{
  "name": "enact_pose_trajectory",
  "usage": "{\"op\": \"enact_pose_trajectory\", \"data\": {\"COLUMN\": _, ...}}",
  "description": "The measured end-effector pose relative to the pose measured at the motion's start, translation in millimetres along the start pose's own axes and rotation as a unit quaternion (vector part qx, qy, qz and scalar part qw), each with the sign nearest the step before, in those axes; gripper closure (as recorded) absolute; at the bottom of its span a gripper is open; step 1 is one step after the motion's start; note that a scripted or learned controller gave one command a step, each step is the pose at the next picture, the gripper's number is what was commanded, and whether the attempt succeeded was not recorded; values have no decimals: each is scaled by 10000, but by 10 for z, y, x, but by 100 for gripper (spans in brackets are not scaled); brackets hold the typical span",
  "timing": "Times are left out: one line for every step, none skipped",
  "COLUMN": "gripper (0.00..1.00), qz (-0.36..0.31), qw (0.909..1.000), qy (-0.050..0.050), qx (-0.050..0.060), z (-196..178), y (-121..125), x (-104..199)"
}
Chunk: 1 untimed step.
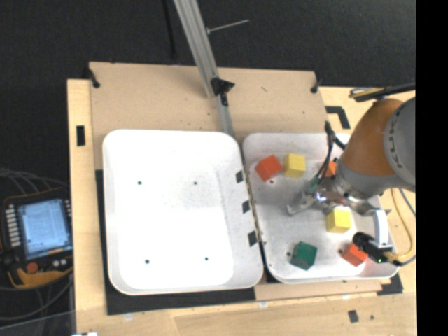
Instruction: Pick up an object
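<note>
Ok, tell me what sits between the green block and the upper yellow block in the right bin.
In the camera view, the claw sits on the stretch between the green block and the upper yellow block; otherwise it is bare white bin floor.

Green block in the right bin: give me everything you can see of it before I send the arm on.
The green block is a small cube-like piece, dark green, with a matte look, possibly foam or wood. It sits in the right bin, near the front wall, turned at a slant to the bin's edges. It rests on the bin floor and nothing touches it: the hand is further back, the yellow block and the orange block lie to its right.
</note>
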State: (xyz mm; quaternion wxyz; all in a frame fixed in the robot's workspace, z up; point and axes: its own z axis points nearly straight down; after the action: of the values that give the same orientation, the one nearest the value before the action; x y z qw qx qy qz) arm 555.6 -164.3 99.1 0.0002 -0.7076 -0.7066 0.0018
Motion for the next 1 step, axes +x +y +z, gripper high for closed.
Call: {"op": "enact_pose_trajectory", "data": {"gripper": 0, "qz": 3, "qw": 10000, "qy": 16, "qx": -20, "z": 8, "y": 12, "x": -1}}
